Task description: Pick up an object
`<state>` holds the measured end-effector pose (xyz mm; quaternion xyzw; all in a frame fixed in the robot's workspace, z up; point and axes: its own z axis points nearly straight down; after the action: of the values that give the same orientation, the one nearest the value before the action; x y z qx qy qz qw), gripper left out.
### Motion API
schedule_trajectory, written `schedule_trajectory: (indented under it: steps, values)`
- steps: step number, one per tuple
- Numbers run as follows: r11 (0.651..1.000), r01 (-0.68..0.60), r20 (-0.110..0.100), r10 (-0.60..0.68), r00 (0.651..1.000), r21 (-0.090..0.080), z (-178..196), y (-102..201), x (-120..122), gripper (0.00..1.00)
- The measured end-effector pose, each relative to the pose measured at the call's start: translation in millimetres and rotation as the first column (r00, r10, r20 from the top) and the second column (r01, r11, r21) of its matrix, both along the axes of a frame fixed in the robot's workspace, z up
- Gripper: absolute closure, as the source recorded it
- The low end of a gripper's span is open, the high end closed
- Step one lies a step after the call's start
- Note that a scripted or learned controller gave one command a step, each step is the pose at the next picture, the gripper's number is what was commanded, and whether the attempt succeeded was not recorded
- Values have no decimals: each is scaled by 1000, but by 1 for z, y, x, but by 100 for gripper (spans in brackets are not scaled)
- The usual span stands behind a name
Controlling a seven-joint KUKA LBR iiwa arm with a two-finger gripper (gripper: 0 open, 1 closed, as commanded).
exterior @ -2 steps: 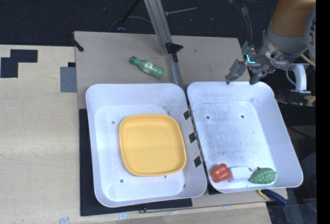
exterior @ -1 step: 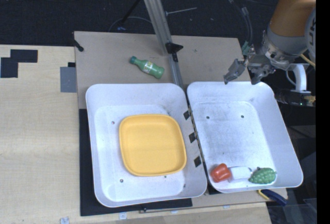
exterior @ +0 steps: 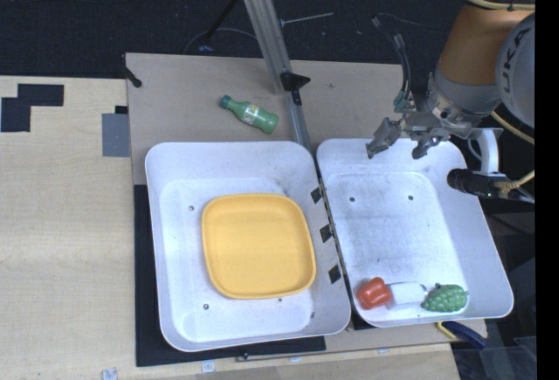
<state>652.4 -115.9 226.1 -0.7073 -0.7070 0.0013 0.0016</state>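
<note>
Right bin [exterior: 489,269] taken as landmark. At its near edge lie three candidates in a row: a red pepper-like toy [exterior: 374,292], a white piece [exterior: 407,293] touching it, and a green bumpy toy [exterior: 445,298] at the near-right corner. Left of the bin, the neighbouring bin holds a yellow plate [exterior: 258,244]. Over the right bin's far rim hangs the gripper [exterior: 403,142], jaws spread, nothing between them. Beyond, on the bench, a green bottle [exterior: 249,114] lies on its side.

Step judged: approach, no target engaged. Next move calls for travel toward the near edge, then descent over one toy.
</note>
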Motion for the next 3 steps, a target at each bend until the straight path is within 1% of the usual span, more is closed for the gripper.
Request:
schedule_trajectory:
  steps: [1, 2, 3]
  values:
    - [1000, -1, 0, 1, 1000, 0, -43, -1, -3, 0]
    - [1000, -2, 0, 2, 1000, 0, -105, -1, 1, 0]
    - [1000, 0, 3, 0, 1000, -1, -92, -2, 2, 100]
